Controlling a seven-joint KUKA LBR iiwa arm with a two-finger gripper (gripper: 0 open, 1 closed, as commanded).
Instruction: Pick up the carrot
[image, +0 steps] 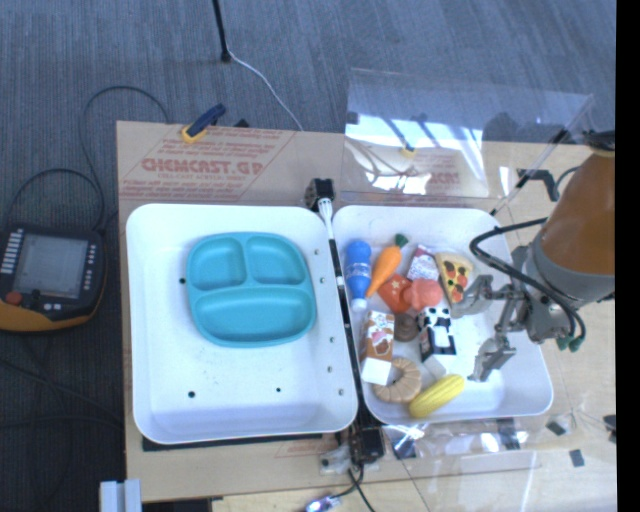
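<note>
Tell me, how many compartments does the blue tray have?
3. The blue tray in the left bin has two smaller compartments along its far side and one wide compartment along its near side.

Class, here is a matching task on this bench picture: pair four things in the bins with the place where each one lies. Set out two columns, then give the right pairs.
Things
1. carrot
2. blue divided plate
3. toy corn cob
4. gripper

Places
A. middle of the left bin
B. front of the right bin, beside the bagel
C. over the right side of the right bin, apart from the food
D. back of the right bin, between the blue bottle and the pizza slice

Pairs: 1-D, 2-A, 3-B, 4-C
</note>
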